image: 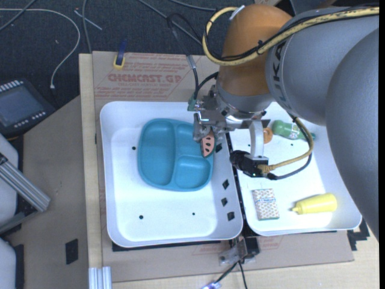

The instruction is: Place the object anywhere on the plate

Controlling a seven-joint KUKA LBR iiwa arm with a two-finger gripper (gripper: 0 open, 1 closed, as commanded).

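Note:
A blue two-compartment plate point(168, 155) lies in the left white bin point(120, 179). My gripper point(207, 138) hangs over the plate's right rim, at the upper right of the plate. A small orange-brown object point(208, 144) with dark spots sits between the fingertips, just above the rim. The gripper is shut on it. The big grey arm with its orange band covers the upper right of the view and hides part of the right bin.
The right bin point(337, 221) holds a green item point(287, 129) with an orange piece beside it, a yellow item point(315, 204) and a small patterned packet point(265, 203). Both bins rest on a cardboard sheet point(144, 74). Cables run from the wrist across the divide between the bins.

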